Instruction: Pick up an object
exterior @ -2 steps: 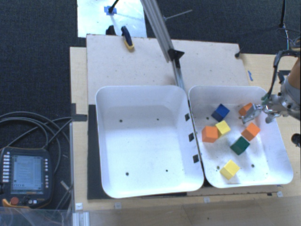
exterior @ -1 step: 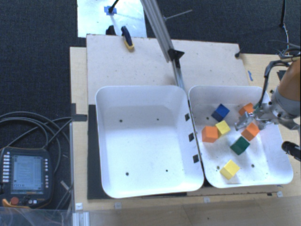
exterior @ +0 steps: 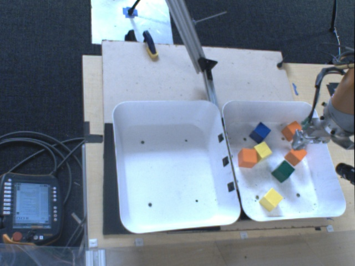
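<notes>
**Arm poised over the block-filled right bin**

The bench (exterior: 244, 71) is being occupied by two white bins set side by side. The left bin (exterior: 166, 209) is being shown with only a few dark specks on its floor. The right bin (exterior: 327, 204) is being used to hold seven blocks.

The arm (exterior: 343, 107) is being extended in from the right edge, over the upper right part of the right bin. Its gripper (exterior: 302, 140) is being held low between two orange blocks, one just above it near the bin's back wall (exterior: 290, 130) and one just below it (exterior: 295, 156). Whether the claw is open, closed or gripping anything cannot be told, as the tips are being blurred against the blocks.

A pendant (exterior: 30, 206) with a lit screen is being kept at the lower left, with black cables (exterior: 50, 148) looping above it. A metal pole (exterior: 186, 26) is being seen slanting down from the top towards the seam between the bins.

Of the remaining blocks, the large orange block (exterior: 248, 157) is lying left of centre, touching a small yellow block (exterior: 263, 150). A blue block (exterior: 259, 132) is lying just above these. A green block (exterior: 283, 171) is lying near the middle, and a second yellow block (exterior: 271, 199) is lying near the front wall.
</notes>
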Controlling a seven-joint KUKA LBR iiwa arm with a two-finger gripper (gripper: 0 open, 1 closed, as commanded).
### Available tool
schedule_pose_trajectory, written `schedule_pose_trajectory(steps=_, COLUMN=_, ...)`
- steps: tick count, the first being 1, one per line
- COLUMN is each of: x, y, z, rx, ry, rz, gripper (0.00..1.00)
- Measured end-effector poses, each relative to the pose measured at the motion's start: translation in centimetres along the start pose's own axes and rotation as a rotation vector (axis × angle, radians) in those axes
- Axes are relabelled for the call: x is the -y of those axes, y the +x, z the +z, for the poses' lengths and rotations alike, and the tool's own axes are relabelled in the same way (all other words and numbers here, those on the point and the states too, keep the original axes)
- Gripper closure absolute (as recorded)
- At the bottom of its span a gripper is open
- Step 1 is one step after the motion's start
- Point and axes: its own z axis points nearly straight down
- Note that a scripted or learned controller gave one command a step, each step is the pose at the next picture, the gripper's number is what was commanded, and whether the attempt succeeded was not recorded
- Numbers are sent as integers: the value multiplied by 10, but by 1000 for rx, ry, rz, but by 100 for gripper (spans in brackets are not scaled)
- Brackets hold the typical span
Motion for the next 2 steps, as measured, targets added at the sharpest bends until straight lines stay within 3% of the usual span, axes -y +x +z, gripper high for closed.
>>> schedule_pose_trajectory(steps=1, x=-8, y=8, z=-53, rx=0, ry=-2, rz=-1, gripper=100)
schedule_pose_trajectory(steps=2, x=-8, y=8, z=-60, rx=-2, ry=3, rz=0, gripper=100)
